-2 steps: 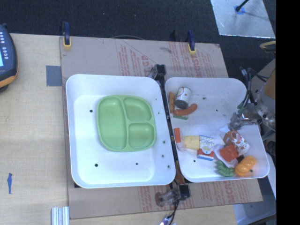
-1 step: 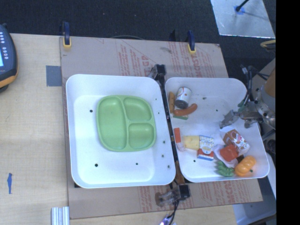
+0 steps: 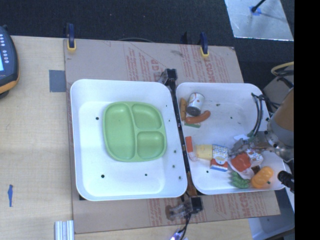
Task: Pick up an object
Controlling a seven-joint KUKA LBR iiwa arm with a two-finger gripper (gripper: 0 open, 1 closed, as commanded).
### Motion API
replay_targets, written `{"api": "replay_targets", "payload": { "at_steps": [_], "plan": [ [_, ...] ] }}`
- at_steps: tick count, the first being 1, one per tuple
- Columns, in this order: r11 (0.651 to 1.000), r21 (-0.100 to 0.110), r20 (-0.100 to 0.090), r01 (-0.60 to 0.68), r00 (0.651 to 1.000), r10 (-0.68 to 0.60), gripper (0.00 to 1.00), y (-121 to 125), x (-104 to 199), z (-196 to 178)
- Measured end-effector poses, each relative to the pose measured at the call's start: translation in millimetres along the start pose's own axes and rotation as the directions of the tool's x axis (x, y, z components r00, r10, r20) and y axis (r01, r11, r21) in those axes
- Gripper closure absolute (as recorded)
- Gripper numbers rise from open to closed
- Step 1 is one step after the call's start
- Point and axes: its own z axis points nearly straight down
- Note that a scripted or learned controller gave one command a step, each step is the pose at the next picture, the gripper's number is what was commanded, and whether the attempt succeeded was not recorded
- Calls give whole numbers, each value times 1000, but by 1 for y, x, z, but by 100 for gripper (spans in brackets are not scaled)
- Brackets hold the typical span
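The right bin holds several small toy foods. My gripper hangs low over the bin's right side, reaching in from the arm at the right edge. Just under and in front of it lies a red object. An orange piece and a green piece lie at the bin's front right. A small white and red carton and a yellow block sit to the gripper's left. I see nothing clearly held.
A small can, a sausage and an orange stick lie at the right bin's back left. The left bin holds a green divided plate. A dark device sits at the bench's far left.
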Motion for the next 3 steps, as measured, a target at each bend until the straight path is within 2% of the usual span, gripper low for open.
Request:
{"api": "replay_targets", "payload": {
  "at_steps": [1, 2, 3],
  "plan": [
    [1000, -6, 3, 2, 1000, -2, 100, 3, -1, -14],
    [1000, -13, 4, 6, 1000, -6, 100, 11, 83, -6],
    [1000, -18, -1, 9, 1000, -9, 100, 50, 162, -109]
  ]
}}
